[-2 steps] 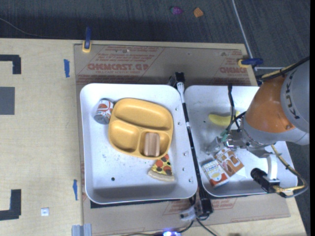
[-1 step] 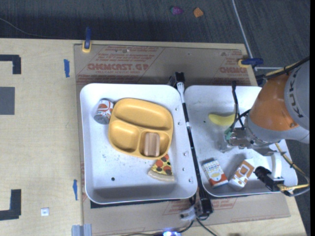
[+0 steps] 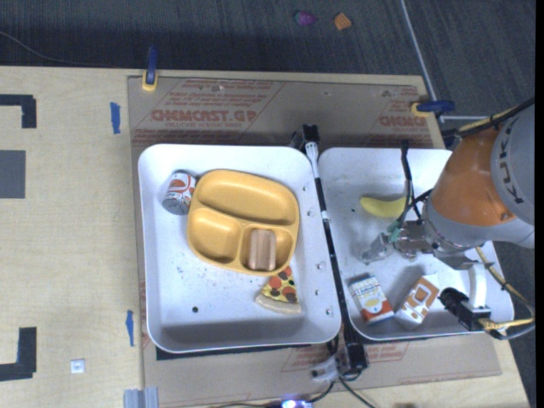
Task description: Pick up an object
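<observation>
The gripper (image 3: pixel 380 246) hangs low in the right bin (image 3: pixel 340 228), just below the banana (image 3: pixel 381 205); how wide it stands, nobody can tell. Two small cartons (image 3: pixel 371 299) lie nearby. In the left bin (image 3: pixel 157 253): a yellow divided tray (image 3: pixel 229 202), soda can (image 3: pixel 178 192), pizza slice (image 3: pixel 280 289).

Arm (image 3: pixel 497 185) cut off at right

"CHEMCAST GP", apparently, in red on the brown board (image 3: pixel 204 113); "KU" on the arm (image 3: pixel 501 155).
</observation>
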`<act>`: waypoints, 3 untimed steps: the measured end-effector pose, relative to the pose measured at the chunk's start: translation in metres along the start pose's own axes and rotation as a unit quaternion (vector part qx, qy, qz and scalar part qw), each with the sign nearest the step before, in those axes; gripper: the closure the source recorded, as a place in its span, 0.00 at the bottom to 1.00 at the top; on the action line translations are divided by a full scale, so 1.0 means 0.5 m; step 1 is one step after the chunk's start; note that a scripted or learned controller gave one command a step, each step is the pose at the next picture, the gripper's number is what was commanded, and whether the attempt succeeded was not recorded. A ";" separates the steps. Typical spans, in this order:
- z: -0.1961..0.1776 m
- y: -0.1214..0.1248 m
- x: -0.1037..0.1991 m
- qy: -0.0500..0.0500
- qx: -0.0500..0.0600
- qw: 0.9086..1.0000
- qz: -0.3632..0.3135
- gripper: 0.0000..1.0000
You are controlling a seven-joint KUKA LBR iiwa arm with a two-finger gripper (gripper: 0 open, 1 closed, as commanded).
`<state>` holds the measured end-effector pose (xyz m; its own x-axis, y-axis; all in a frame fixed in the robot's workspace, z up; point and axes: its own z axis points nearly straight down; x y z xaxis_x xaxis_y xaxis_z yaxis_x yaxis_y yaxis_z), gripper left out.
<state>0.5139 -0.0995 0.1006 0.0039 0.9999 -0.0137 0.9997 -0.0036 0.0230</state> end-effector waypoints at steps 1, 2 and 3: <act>0.022 -0.014 0.013 0.005 0.005 1.000 -0.001 0.00; 0.021 -0.059 0.014 0.004 0.002 1.000 -0.002 0.00; 0.021 -0.059 0.014 0.004 0.002 1.000 -0.002 0.00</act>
<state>0.4848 -0.0926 0.0893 -0.0003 1.0000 -0.0058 0.9998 0.0004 0.0197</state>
